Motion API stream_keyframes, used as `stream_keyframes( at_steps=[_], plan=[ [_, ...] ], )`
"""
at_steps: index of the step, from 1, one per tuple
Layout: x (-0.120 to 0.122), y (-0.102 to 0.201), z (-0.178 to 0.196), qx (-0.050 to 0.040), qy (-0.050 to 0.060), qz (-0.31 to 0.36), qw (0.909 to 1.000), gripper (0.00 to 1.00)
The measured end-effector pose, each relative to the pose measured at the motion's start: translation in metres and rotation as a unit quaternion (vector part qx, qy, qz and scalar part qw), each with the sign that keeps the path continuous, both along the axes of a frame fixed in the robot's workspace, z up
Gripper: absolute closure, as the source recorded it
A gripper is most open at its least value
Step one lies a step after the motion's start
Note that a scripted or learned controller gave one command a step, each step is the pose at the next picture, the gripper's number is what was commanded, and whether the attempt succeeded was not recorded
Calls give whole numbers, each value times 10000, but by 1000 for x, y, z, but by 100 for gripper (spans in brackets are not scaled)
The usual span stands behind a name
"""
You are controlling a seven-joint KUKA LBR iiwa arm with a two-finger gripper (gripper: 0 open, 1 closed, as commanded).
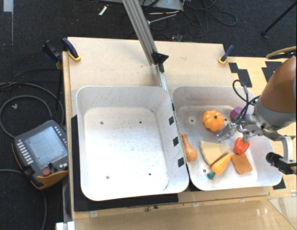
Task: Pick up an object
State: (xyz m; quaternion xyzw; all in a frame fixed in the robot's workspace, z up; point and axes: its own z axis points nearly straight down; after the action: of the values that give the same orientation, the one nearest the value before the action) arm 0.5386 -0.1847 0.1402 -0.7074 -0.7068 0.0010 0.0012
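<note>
Plainly, we read no writing anywhere. We see smooth toy foods in the right white bin (186, 96): a ribbed orange pumpkin (213, 120), a pale cheese wedge (213, 152), a carrot (220, 164), a red pepper (241, 146) and a purple piece (236, 113). The gripper (231, 129) hangs beside the pumpkin; we cannot tell its state.

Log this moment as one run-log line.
gripper: low in right bin | beside pumpkin and red piece | grasp: unconfirmed
</note>
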Motion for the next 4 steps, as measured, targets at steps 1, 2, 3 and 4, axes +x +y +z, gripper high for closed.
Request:
stream_keyframes(
  at_steps=[1,2,3,4],
  plan=[
    [0,0,-22,-4,-22,9,10000,0],
    [1,0,-14,-5,-28,3,10000,100],
    [-3,-9,36,-16,-44,-3,10000,100],
    [-7,-1,86,-13,-46,19,10000,100]
  ],
)
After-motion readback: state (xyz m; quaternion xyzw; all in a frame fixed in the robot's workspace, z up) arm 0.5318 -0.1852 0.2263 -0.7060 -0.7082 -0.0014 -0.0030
